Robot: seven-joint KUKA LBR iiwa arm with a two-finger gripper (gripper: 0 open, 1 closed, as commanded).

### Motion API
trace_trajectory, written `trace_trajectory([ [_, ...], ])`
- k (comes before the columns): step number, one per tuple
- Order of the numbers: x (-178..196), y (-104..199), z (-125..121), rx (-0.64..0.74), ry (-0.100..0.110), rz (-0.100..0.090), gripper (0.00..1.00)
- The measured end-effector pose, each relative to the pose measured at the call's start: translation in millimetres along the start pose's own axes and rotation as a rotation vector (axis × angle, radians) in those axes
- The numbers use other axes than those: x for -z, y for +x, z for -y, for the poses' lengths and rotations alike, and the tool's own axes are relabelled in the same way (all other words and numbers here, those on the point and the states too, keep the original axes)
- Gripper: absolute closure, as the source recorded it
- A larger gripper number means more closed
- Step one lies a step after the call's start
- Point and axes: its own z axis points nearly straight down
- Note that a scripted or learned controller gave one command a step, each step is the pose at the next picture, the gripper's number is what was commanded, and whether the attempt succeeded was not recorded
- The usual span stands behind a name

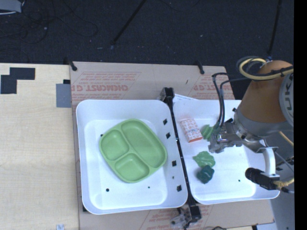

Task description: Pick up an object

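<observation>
In the right bin lie a small orange-and-white box, a light green leafy piece, a dark teal object just below it, and a small green piece near the gripper. My gripper hangs low over the right bin's middle, just right of the small green piece and above the leafy piece. The wrist with its orange band rises behind it.
The left bin holds a green divided plate. A black divider runs between the two bins. A black cable loops along the arm, and a black fitting sticks out at the right bin's lower right.
</observation>
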Motion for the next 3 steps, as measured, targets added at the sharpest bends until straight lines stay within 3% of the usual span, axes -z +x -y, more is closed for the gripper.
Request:
trace_trajectory([
  [3, -14, 150, -18, 0.000, -0.001, 0.001, 1.00],
])
